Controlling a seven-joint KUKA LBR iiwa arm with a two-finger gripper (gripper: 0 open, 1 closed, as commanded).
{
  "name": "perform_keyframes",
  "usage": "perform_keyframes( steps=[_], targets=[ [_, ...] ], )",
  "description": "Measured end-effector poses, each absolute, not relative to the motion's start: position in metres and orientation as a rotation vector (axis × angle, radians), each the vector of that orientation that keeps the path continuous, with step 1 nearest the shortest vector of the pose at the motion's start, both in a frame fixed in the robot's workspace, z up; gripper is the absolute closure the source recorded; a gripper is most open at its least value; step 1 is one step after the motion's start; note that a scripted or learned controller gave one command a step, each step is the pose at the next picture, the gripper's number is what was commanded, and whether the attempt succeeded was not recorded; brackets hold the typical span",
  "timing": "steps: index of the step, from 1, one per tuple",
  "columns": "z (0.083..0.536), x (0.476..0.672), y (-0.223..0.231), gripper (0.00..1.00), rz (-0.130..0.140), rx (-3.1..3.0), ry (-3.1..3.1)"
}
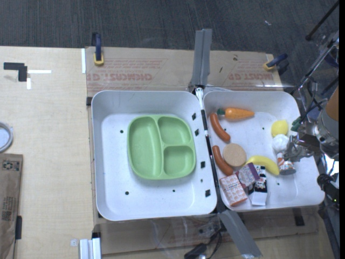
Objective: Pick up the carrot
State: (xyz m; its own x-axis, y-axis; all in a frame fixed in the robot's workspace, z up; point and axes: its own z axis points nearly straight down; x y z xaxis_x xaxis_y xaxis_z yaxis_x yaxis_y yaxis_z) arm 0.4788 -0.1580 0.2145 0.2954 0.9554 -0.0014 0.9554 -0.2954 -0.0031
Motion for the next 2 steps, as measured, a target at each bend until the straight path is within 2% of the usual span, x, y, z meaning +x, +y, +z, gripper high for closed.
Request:
perform_keyframes(
  steps=[2],
  targets=[
    [0.2308, 0.4801, -0.1588, 1.00, 0.011, -2.522, -1.868]
  ],
)
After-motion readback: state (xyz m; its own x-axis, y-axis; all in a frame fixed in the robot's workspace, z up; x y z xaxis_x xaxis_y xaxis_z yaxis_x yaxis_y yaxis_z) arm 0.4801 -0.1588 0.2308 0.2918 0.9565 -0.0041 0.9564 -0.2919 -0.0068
